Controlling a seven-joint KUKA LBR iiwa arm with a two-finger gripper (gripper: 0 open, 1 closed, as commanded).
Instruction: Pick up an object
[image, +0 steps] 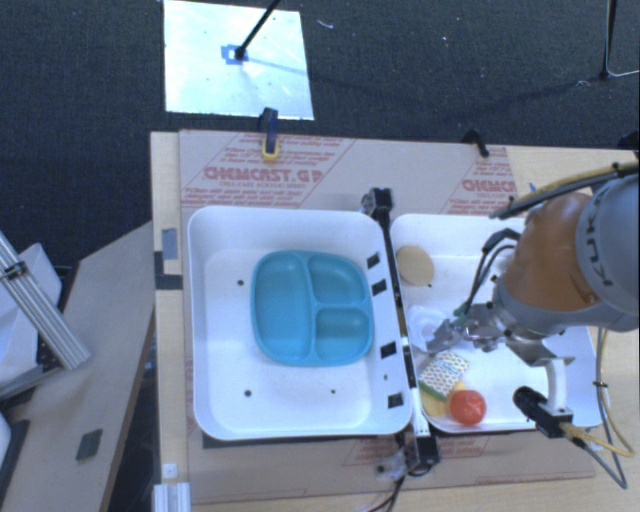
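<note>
A red tomato-like ball (467, 406) lies at the right bin's (455, 232) near edge, beside a yellow checkered packet (443, 374). The gripper (449, 334) hangs low just above the packet, the arm (560, 265) bent in from the right; its grip cannot be told.

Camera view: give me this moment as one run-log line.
arm: over right bin | gripper: low near yellow patterned item | tomato: front of bin | blue tray: left bin

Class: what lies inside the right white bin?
Right white bin: a tan round disc, a red ball, a yellow checked item. The grey arm hides the rest.
</note>
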